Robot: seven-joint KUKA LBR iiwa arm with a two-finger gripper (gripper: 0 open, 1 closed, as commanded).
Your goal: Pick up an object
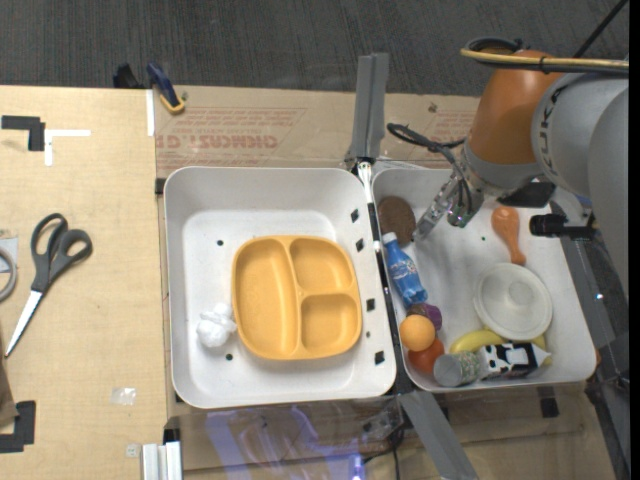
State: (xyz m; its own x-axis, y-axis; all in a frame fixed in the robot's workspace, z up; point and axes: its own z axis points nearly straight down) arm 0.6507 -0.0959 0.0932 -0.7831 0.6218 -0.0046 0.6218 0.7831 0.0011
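Note:
My gripper (446, 214) hangs over the back part of the right bin (572, 313), open, with nothing between its fingers. Just left of it lies a brown oval object (397, 213). A blue bottle (404, 272) lies along the bin's left wall. Below the bottle sit an orange ball (418, 332) and a purple piece (433, 315). A white bowl (513, 301) sits at the right, with an orange drumstick-shaped toy (509, 230) behind it. A banana (480, 341), a grey item (456, 370) and a black-and-white item (511, 360) line the front.
The left bin (190, 218) holds a yellow divided plate (297, 296) and a small white crumpled thing (214, 325). Scissors (45, 258) lie on the wooden bench at the far left. A grey bar (369, 108) stands up between the bins at the back.

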